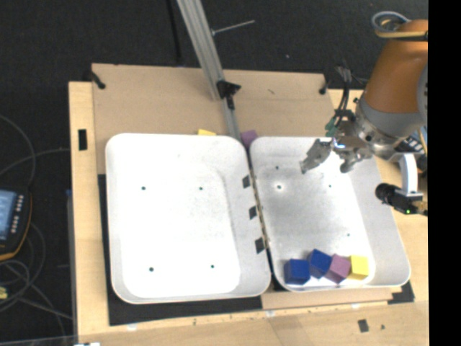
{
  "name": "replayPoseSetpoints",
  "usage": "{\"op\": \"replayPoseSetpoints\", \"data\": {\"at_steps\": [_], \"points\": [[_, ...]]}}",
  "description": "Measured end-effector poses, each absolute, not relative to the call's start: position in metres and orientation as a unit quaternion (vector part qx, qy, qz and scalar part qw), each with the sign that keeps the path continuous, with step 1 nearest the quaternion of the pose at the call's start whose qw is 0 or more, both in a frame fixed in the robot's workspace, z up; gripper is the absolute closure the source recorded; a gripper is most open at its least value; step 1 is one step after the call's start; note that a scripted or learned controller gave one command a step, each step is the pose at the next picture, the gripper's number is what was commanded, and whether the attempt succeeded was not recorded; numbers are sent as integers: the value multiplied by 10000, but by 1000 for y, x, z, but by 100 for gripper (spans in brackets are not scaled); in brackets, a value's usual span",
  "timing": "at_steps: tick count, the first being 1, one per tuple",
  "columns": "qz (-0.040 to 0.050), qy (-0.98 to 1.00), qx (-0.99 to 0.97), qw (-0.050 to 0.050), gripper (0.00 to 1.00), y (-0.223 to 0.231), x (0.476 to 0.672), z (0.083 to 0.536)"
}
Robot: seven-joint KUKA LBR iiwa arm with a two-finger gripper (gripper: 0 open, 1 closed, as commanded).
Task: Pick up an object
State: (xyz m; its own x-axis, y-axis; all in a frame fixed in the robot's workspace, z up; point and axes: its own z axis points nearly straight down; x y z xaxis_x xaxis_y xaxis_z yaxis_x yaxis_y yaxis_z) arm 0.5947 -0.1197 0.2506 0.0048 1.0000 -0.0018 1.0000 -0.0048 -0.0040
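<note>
Gripper [331, 157] hangs over the upper part of the right bin [374, 215], fingers spread apart, nothing between them. Orange band of the arm [396, 71] sits above it at right. Candidate objects are well apart from it, bunched along the right bin's near edge: two blue blocks [306, 267] touching, then a purple block [337, 267], then a yellow block [359, 266]. Left bin [176, 215] alongside. Small yellow piece [207, 132] and purple piece [248, 137] lie on the bench behind the bins.

Grey arm with orange band, reaching from the right, end effector [330, 157] fingers seemingly spread, nothing between them.
</note>
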Motion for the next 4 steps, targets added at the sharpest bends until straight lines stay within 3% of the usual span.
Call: {"op": "replayPoseSetpoints", "data": {"at_steps": [1, 2, 3, 4], "points": [[-3, -7060, -7082, -11, 0, -120, 600, 255], [33, -7056, -7086, 30, 0, -151, 534, 155], [-33, -7094, -7048, -43, 0, -106, 567, 270], [29, -7056, -7086, 28, 0, -136, 512, 188]]}}
